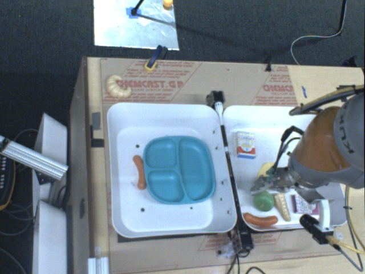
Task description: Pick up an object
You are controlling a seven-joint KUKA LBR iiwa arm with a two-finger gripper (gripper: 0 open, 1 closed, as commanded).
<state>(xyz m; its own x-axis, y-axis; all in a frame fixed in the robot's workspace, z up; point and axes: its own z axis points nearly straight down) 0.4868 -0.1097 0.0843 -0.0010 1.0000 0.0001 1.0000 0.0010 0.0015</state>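
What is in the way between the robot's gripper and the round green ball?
Nothing visible. The metal gripper hangs right above the round green ball in the right white bin, with a pale corn cob just beside the ball.

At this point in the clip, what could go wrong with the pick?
1. The claw sits amid crowded items: a green ball, corn cob and yellow piece. It may nudge neighbours or catch two.
2. The green ball is round and could roll away.
3. The hot dog lies against the right bin rim, awkward to grasp.
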